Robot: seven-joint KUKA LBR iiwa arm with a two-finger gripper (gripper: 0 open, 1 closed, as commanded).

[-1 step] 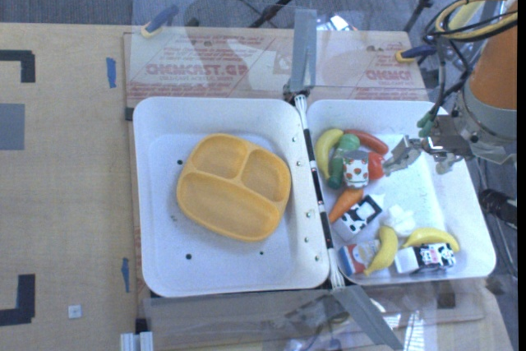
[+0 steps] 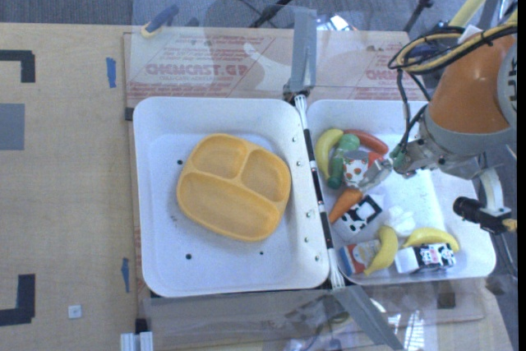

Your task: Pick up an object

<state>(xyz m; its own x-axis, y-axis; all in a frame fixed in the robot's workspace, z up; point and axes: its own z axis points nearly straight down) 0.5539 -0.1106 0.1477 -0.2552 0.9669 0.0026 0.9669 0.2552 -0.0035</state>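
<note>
The tool (image 2: 385, 170) hangs low in the right bin (image 2: 448, 201), its tip at a small white carton (image 2: 356, 171) beside a yellow banana (image 2: 328, 150) — whether it is spread or pinching, I cannot tell. From that carton, a carrot (image 2: 343, 204) lies just below, another banana (image 2: 383, 248) farther down. The left bin (image 2: 156, 193) holds an orange divided plate (image 2: 233, 186).

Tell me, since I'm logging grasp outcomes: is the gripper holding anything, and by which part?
It cannot be told. The gripper is down in the right bin beside the white spotted toy, but the view does not show anything between its fingers.
</note>
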